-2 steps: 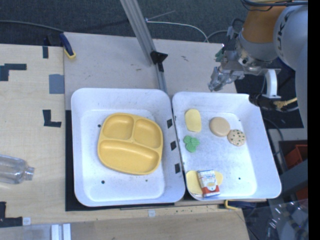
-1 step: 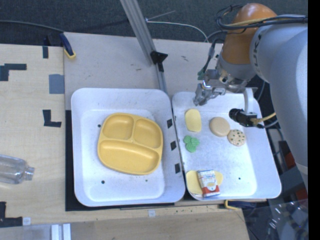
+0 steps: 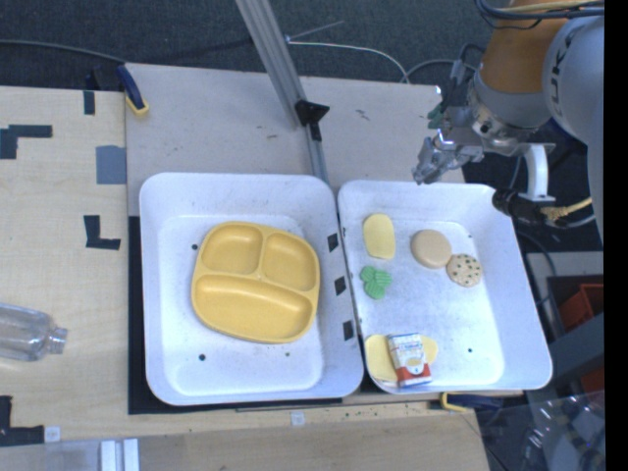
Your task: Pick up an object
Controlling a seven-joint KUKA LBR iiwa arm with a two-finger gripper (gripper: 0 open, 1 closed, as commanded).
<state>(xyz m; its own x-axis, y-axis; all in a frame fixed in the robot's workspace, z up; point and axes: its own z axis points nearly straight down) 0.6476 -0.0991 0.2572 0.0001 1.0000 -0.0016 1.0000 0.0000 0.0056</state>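
In the right bin (image 3: 496, 292) I see five small things lying flat: a pale yellow oval piece (image 3: 379, 235) near the far left corner, a tan round bun (image 3: 430, 248) touching a speckled cookie (image 3: 464, 270), a green leafy bit (image 3: 375, 282) (just below the oval), and a small carton (image 3: 409, 357) on a yellow disc by the near wall.

Robotics lab: KUKA arm (image 3: 549, 37) at 1-2 o'clock, alu. camera pole (image 3: 275, 52) at 12, taped wooden bench (image 3: 59, 214) at 9, loose cables (image 3: 353, 52).
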